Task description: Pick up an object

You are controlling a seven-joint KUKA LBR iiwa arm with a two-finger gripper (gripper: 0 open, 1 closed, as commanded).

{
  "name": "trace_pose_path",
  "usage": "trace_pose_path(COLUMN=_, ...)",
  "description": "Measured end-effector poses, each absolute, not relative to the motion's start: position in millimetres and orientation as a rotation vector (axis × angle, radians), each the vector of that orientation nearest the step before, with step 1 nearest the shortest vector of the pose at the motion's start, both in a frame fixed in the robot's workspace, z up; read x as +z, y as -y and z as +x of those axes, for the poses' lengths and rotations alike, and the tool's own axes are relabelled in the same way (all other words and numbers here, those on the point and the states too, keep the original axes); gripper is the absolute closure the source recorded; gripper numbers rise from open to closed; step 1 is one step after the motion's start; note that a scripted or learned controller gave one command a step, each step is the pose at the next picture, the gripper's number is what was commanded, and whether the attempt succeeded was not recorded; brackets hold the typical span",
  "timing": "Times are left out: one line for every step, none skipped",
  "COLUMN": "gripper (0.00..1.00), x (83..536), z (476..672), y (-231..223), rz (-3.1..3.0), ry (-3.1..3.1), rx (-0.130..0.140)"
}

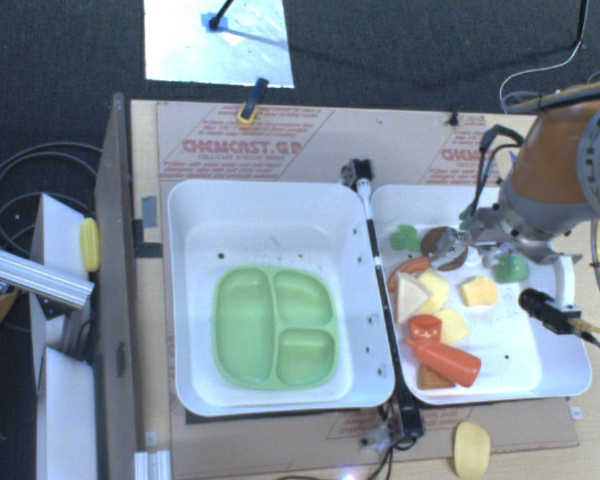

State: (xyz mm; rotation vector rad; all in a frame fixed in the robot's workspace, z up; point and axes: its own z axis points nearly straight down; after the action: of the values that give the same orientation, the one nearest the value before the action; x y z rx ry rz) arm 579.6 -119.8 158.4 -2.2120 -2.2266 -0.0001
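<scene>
A yellow block [471, 449] lies on the bench at the frame's bottom edge. Above it, the right bin [560, 368] holds toy foods, including a red pepper [446, 361]. The gripper [477, 240] hovers at the bin's upper part; its opening cannot be told.

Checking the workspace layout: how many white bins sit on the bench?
2. The left bin holds a green divided tray; the right bin holds the toy food.

hand [467, 240] over toys [438, 320] in rt bin [550, 368]; green tray [275, 326] in lt bin [195, 268].
</scene>
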Motion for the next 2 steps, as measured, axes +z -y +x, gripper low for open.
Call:
trace_pose_path(gripper=0.00, x=85.0, z=628.4, y=132.3, rz=-2.220, ry=2.234, rx=-0.007)
trace_pose_path(gripper=0.00, x=86.0, z=671.3, y=101.2, rz=-2.218, ry=2.232, rx=-0.007)
